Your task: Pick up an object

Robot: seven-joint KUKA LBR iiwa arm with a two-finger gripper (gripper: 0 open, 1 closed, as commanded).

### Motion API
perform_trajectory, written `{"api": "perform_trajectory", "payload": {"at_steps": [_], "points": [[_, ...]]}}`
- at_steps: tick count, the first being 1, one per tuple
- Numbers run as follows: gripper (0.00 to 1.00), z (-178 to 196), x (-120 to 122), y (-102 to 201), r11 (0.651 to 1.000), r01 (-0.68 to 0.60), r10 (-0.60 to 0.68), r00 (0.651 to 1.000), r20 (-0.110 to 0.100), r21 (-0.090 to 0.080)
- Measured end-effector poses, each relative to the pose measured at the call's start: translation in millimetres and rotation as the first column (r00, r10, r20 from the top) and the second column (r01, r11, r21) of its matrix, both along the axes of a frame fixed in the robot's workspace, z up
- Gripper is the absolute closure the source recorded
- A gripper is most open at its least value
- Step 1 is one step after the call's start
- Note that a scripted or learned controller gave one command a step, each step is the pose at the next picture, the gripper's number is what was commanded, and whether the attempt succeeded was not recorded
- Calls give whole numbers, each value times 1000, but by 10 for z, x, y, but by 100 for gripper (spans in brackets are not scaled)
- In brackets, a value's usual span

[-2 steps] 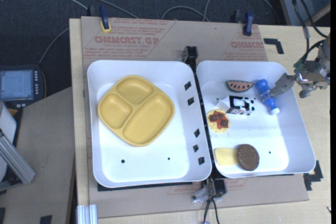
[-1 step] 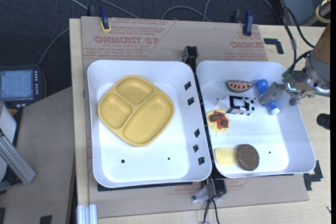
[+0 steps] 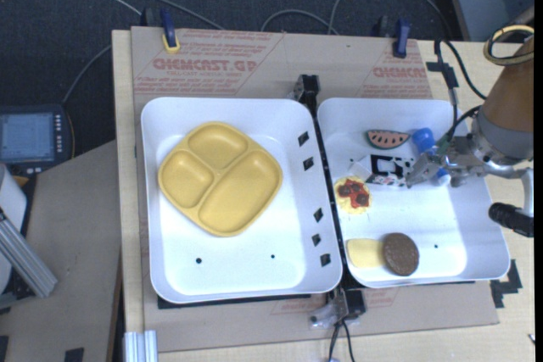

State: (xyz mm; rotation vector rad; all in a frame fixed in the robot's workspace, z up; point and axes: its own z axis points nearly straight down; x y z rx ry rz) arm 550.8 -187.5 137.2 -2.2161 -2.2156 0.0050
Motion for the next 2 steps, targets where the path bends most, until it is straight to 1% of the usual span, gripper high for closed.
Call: {"api": "perform_trajectory", "payload": {"at_steps": [1,2], "points": [[0,-530,-8,9,1000,0,0,1000,2,0],[100,-384,11,6,1000,0,0,1000,9,-2]]}}
